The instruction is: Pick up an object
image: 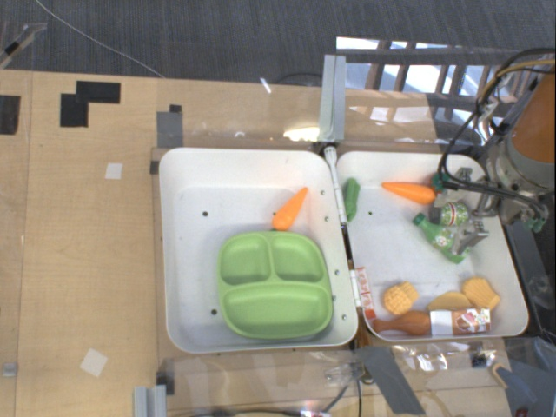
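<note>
Gripper point(470, 226) over right bin point(512, 315), at green bottle point(441, 230).
Bottle's long axis runs upper-left to lower-right; grip state cannot be told.

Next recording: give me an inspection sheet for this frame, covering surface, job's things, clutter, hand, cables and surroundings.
Surface: left bin and right bin side by side on a wooden bench.
Job's things: right bin holds a carrot, green bottle, green pepper, brown bottle, waffle.
Clutter: green plate, second carrot in left bin.
Hand: hand over the green bottle; grip unclear.
Cables: black cables along the arm.
Surroundings: grey carpet.
</note>
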You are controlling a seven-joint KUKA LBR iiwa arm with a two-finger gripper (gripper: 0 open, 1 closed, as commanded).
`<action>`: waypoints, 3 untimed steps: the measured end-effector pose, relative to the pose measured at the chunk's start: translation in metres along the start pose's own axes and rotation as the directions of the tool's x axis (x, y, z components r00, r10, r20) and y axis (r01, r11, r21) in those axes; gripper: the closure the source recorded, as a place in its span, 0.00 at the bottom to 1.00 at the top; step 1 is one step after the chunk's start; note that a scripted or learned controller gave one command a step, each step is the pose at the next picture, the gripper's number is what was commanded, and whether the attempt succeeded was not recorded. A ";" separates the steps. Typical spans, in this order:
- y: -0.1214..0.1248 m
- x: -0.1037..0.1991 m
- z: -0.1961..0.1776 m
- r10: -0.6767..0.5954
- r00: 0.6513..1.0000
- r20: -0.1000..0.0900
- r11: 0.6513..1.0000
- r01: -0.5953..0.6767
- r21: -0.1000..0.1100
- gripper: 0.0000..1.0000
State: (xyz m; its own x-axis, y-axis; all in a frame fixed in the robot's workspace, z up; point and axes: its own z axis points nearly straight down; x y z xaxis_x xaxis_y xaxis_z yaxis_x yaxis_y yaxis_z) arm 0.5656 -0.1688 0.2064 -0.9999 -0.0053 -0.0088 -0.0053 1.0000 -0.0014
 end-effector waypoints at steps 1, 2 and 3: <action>-0.020 -0.076 0.117 0.186 0.983 0.007 0.983 -0.186 0.000 0.00; 0.009 -0.048 0.118 0.200 0.980 0.003 0.980 -0.200 0.000 0.00; 0.024 -0.007 0.117 0.229 0.974 0.005 0.974 -0.229 0.000 0.00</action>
State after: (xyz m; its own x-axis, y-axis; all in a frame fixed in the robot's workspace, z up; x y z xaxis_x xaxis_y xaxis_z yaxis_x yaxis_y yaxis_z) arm 0.5735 -0.1452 0.0898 -0.9746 0.2234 -0.0142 0.2234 0.9747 0.0007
